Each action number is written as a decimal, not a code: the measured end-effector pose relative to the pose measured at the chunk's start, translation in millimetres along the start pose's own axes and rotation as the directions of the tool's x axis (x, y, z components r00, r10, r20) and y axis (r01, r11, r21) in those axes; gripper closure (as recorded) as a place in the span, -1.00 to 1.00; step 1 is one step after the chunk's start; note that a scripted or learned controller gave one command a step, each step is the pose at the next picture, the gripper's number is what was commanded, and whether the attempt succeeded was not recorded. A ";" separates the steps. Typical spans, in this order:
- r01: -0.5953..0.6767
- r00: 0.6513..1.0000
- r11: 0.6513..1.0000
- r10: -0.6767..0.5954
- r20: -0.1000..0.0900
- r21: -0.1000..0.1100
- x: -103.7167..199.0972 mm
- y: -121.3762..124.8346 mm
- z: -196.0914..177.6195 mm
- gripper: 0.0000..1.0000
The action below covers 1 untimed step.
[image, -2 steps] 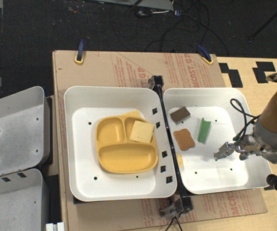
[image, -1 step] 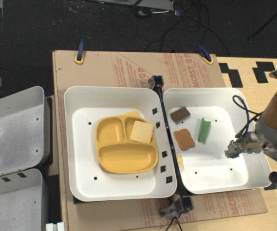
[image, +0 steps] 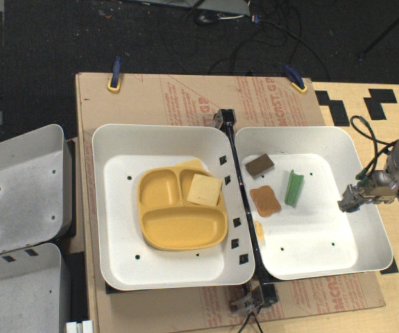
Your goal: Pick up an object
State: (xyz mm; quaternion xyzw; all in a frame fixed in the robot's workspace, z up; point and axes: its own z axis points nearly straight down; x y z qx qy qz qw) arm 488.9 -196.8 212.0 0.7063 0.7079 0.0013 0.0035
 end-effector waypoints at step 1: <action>-0.001 1.000 1.000 0.001 -0.002 0.006 0.0 0.5 1.7 1.00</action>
